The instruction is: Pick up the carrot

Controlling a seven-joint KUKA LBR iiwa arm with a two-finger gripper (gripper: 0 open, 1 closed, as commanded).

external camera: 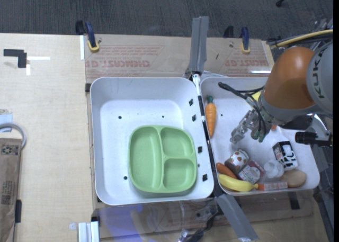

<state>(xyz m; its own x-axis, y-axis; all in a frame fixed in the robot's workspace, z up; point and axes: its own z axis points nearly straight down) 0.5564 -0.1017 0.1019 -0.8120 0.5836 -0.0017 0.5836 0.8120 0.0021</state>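
From the overhead camera we see the orange carrot with its green top (pixel 210 116) lying along the left wall of the right shallow white bin (pixel 229 84), tip pointing toward us. The metal two-finger claw (pixel 244 131) hangs near it to the right, apart from it, fingers spread with nothing between them. A green divided plastic plate (pixel 162 158) sits in the left white bin (pixel 106 130).

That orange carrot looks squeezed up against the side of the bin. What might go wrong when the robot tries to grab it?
1. The carrot lies along the right bin's left wall, so one side of the pincer may strike the wall.
2. A second orange piece sits beside the banana; the program might choose that instead.
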